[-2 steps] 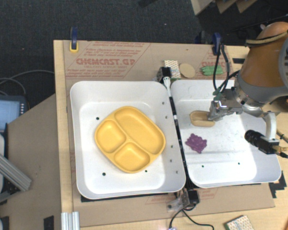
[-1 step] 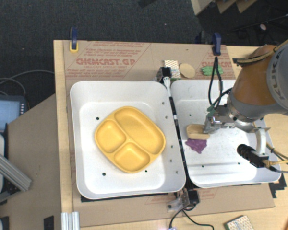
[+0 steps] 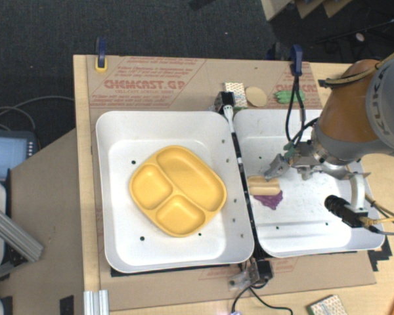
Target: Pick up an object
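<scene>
Bun (image 3: 263, 187) lies at 9 o'clock in the right bin (image 3: 315, 240), touching a purple scrap (image 3: 271, 200). Gripper (image 3: 284, 166), at 1 o'clock of the bun, grips nothing; whether its fingers are spread cannot be told. Step: approach. Next: descend astride the bun.

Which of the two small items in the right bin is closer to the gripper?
The tan block. It lies just left of the gripper, while the purple piece sits below the block, farther from the fingers.

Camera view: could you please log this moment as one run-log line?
gripper: over right bin, nothing visibly held | tan block, purple piece: near divider | yellow tray: left bin
</scene>
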### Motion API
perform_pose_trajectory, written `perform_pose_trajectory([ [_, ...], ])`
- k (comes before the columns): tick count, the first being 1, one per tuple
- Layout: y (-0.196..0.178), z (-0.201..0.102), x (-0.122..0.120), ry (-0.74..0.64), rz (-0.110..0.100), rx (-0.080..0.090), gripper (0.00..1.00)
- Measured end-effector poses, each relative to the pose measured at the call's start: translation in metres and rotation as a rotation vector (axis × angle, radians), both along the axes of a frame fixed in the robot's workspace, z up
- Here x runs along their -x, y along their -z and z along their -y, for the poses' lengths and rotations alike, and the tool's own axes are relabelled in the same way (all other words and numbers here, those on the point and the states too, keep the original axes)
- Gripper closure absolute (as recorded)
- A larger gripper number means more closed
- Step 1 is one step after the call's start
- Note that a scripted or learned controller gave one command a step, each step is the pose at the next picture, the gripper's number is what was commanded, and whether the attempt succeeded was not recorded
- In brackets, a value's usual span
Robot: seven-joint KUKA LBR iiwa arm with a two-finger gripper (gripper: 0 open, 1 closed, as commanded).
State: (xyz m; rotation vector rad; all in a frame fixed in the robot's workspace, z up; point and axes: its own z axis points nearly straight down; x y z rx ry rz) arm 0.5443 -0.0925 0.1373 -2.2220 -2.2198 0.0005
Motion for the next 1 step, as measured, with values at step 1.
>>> perform_pose_trajectory([
  [1, 0.0494, 0.0267, -0.0751, -0.003, 0.008, 0.004, 0.0],
])
